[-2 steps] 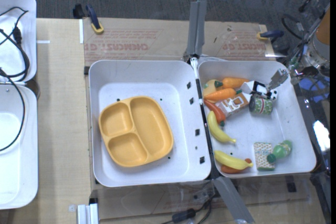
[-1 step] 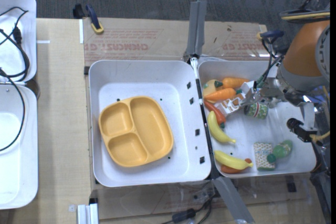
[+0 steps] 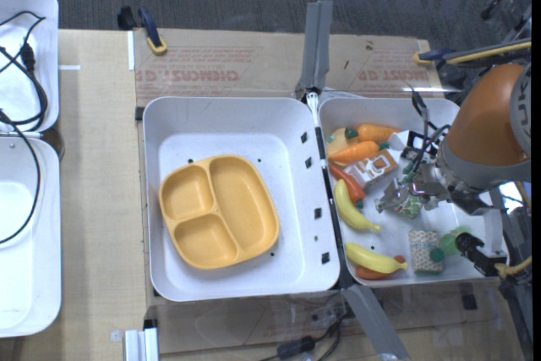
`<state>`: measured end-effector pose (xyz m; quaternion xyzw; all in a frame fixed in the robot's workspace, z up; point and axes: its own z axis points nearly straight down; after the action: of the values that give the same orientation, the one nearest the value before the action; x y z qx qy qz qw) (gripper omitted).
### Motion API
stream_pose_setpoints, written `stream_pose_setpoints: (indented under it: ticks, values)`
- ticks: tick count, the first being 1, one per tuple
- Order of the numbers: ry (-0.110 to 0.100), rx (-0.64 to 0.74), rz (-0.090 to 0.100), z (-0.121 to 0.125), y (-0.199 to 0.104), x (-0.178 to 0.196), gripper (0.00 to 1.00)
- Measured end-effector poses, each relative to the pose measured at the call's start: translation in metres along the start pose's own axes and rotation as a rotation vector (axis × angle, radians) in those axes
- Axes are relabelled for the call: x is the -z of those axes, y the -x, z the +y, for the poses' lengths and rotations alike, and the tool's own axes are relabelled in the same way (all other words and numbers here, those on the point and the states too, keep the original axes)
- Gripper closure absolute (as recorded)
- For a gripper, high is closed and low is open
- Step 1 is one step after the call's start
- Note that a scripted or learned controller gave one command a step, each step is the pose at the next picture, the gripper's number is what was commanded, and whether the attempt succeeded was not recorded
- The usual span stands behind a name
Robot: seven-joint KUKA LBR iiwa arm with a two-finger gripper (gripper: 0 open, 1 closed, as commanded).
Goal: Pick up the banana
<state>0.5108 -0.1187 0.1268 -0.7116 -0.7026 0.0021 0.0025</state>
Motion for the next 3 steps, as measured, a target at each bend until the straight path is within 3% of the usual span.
stream_pose_setpoints:
  ticks: [1,2,3]
  values:
    - [-0.001,-0.03,-0.001,-0.031,-0.071,0.061,0.0]
    - [0.0,-0.03,-0.001,-0.031,-0.071,0.061,0.0]
    - [-0.001,0.041,-0.002,-0.034,-0.101,0.061,0.0]
